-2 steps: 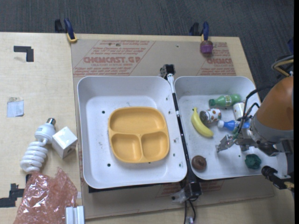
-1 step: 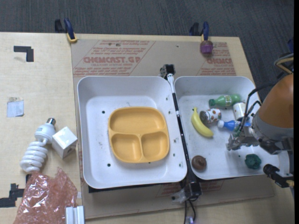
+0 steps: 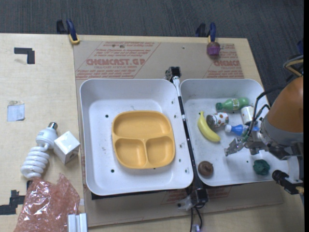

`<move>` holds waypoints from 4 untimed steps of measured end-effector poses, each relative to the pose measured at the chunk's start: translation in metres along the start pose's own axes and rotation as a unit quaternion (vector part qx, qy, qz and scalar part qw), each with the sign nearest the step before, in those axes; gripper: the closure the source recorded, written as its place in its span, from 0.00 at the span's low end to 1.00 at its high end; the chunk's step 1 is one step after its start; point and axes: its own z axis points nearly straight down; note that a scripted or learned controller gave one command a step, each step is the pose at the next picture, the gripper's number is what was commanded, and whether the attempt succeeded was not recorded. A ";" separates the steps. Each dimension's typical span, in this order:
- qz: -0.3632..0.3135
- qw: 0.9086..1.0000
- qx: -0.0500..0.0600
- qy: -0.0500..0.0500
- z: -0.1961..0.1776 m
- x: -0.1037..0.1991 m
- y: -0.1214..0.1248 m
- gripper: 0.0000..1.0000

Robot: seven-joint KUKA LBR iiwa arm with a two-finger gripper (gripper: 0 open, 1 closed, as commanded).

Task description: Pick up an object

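Camera view: claw (image 3: 234, 148) is hanging low in the right bin (image 3: 193, 129), fingers apparently apart around nothing, banana (image 3: 208, 128) just left, blue bottle (image 3: 237, 129) just beyond. Closing here risks pinching air, or nudging the bottle.

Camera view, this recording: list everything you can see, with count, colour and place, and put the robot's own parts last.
bins: 2, white, side by side on the bench
divided plate: 1, yellow, in the left bin
banana: 1, yellow, right bin, left part
bottle: 1, green, right bin, far side
spotted cup: 1, white and dark, beside the banana
small blue piece: 1, blue, right bin, middle
brown lump: 1, brown, right bin, near left corner
green lump: 1, dark green, right bin, near side
light bulb: 1, white, spiral, left of the bins
small box: 1, white, next to the bulb
plastic wrap: 1, pinkish, bottom left
clamps: 2, blue, far edge of the board
arm: 1, grey and orange, over the right bin
pincer: 1, metal, low over the right bin's middle
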 end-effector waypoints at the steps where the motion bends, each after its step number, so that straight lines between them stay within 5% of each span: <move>1: -0.001 1.000 0.001 0.000 0.010 0.039 -0.009 0.00; 2: -0.001 1.000 -0.001 0.000 0.000 0.039 -0.008 1.00; 3: -0.001 1.000 -0.001 0.000 0.000 0.039 -0.008 0.00; 4: -0.001 1.000 0.001 0.000 0.010 0.075 -0.009 0.00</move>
